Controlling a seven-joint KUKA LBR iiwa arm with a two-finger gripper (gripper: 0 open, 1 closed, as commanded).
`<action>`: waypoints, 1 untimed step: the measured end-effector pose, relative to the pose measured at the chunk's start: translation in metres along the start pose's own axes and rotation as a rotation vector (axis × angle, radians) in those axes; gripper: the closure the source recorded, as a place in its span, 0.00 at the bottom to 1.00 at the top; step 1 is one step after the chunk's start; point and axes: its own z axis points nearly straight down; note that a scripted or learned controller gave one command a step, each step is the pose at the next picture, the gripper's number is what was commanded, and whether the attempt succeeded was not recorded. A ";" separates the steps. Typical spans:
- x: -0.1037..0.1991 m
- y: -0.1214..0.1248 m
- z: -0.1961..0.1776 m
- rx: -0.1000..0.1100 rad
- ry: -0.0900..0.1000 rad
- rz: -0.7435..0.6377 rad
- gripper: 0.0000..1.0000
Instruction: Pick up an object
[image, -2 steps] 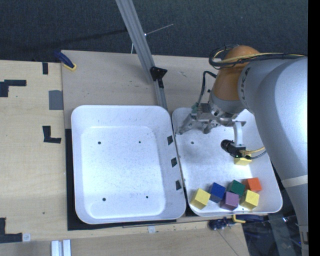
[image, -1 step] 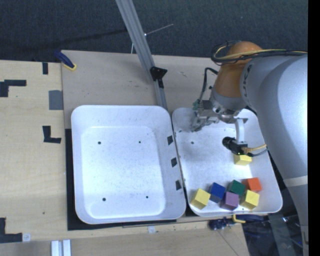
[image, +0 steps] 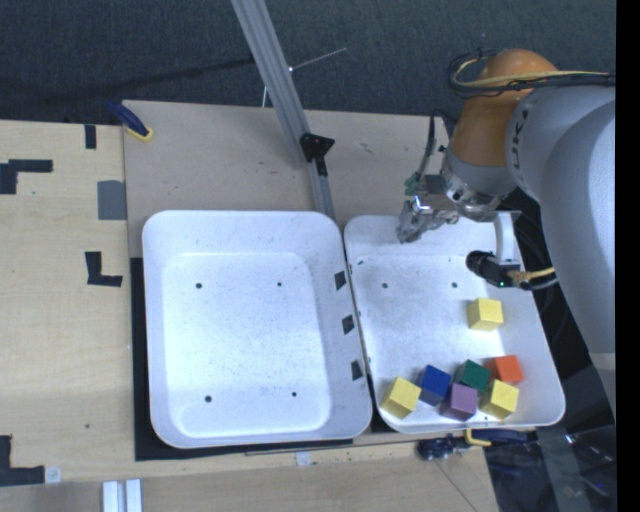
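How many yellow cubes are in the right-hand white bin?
3: one small yellow cube alone mid-bin near the right wall, one at the left end of the bottom cluster, one at its right end. Others could hide beneath.

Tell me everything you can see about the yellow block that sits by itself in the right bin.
The lone yellow block is a small cube with a plain, matte look, lying flat on the floor of the right bin, near its right wall. Its top face is lighter than its sides. Nothing touches it: it lies apart from the cluster of blocks nearer the bin's front edge, and the gripper hangs at the bin's far edge, away from it.
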 end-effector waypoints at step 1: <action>0.006 0.010 -0.050 -0.002 0.000 -0.001 1.00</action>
